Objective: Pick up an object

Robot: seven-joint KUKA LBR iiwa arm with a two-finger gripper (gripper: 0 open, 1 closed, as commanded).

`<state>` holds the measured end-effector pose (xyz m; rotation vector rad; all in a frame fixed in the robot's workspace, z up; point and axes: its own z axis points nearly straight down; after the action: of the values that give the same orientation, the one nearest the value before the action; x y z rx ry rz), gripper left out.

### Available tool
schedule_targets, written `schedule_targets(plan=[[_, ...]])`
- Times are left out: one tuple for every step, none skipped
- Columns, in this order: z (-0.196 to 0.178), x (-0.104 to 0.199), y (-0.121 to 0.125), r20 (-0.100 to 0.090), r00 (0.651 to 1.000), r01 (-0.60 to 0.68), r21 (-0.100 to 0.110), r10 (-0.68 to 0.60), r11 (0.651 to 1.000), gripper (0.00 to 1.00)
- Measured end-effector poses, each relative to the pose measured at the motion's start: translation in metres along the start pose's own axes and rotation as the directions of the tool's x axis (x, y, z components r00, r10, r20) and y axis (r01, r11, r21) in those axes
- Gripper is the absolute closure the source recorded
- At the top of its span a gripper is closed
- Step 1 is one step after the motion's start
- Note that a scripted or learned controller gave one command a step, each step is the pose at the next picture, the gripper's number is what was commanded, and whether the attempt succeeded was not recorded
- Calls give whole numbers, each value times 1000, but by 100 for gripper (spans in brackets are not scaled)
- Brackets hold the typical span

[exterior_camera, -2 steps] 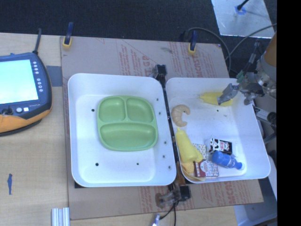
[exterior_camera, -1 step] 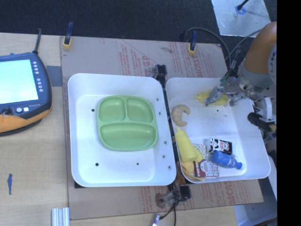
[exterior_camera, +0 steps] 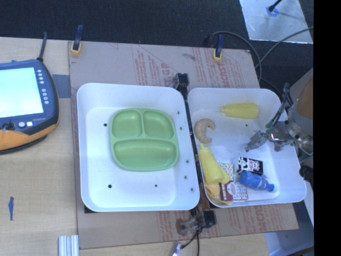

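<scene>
Gripper (exterior_camera: 259, 139): your view leaves open-or-closed unclear | above right bin (exterior_camera: 287, 196) floor | risk: grasping nothing, items well apart.

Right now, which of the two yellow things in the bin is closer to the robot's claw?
The yellow one at the top of the right bin, lying sideways, sits closer to the gripper. The other yellow one lies along the bin's left wall, farther away.

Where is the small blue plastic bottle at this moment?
The small blue plastic bottle lies in the right white bin, near its front right corner, just below the black-and-white carton.
</scene>
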<state>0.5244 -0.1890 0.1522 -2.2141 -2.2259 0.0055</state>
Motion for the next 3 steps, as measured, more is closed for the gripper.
schedule_targets(plan=[[44, 39, 80, 0, 1000, 1, 0, -1, 1000, 0], [65, 2, 125, -10, 1000, -7, 30, 7, 1000, 0], [-70, -11, 130, 0, 1000, -3, -6, 3, 1000, 0]])
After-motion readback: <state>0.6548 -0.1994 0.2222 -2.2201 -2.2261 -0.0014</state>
